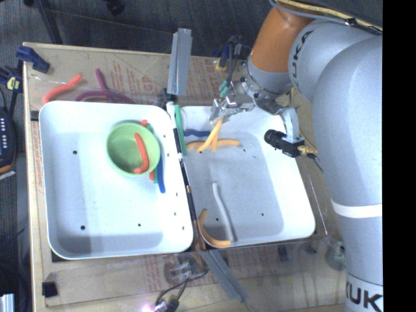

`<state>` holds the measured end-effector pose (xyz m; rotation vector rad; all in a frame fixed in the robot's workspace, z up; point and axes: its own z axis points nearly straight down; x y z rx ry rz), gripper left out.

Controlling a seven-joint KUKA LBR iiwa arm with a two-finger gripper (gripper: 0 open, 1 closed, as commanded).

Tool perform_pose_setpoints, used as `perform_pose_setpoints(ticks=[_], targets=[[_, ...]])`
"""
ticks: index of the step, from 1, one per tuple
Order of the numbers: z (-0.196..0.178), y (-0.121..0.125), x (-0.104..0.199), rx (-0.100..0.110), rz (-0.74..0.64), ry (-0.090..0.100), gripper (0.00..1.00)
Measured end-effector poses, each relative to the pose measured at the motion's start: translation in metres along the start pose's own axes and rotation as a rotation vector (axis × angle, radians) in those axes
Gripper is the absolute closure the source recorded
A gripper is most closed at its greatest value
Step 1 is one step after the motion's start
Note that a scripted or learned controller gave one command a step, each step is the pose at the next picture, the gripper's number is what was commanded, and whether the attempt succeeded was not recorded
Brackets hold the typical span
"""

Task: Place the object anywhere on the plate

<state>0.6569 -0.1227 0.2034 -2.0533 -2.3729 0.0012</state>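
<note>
A green plate (pixel 123 149) lies in the left bin (pixel 97 239), with a red curved strip (pixel 139 149) resting on it. My gripper (pixel 221 111) hangs over the far left corner of the right bin (pixel 273 200). Its fingers are shut on the upper end of a yellow strip (pixel 213 135), which slants down toward the bin floor. A second yellow-orange strip (pixel 229 145) lies on the floor beside the held one. The gripper is to the right of the plate, across the wall between the bins.
A blue strip (pixel 160 181) and a green strip (pixel 177 132) lie by the plate's right side. The right bin also holds a blue strip (pixel 195 134), a pale grey strip (pixel 222 207) and an orange curved strip (pixel 208 233). Red and purple strips (pixel 97 95) lie on the bench behind.
</note>
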Motion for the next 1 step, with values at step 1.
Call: perform_pose_setpoints(ticks=[1], targets=[[0.0,0.0001,0.0,0.0,0.0,0.0,0.0]])
